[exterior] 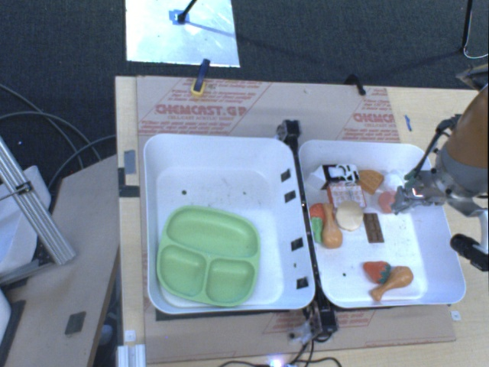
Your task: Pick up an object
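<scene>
Gripper low in right bin, beside pink toy; grip state unclear, cannot tell. Risk, I think: toys near it crowd close, bread piece could get nudged, or grasp slips off rounded pink toy.

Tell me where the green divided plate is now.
In the camera view, the green divided plate lies in the left white bin, toward its front-left corner.

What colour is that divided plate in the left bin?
Light green; the divided plate shows plainly in the camera view.
</scene>
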`<state>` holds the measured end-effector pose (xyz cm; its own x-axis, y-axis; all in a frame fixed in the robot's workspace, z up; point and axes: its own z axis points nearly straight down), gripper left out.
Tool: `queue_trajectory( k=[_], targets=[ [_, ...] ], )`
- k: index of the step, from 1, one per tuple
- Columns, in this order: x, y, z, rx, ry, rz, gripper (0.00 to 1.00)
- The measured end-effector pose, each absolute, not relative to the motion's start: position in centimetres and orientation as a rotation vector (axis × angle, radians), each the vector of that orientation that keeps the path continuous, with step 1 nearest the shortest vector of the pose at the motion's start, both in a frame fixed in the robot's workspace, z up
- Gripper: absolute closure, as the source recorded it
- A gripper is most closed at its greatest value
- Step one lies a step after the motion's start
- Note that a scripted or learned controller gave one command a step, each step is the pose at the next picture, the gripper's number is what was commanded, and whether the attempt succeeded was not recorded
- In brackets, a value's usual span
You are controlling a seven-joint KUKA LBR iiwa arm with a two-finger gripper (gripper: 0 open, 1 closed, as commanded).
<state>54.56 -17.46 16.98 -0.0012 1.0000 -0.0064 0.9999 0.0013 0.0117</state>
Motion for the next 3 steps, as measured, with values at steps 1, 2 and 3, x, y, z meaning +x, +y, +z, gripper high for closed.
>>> queue_trajectory(
  k=[1,2,3],
  targets=[
    [49.5,-6.1,18.5,2.209,2.238,0.006,1.0],
    [48.7,0.6,22.6,2.208,2.231,0.008,1.0],
    [56.6,-8.0,23.7,2.218,2.21,0.004,1.0]
  ],
)
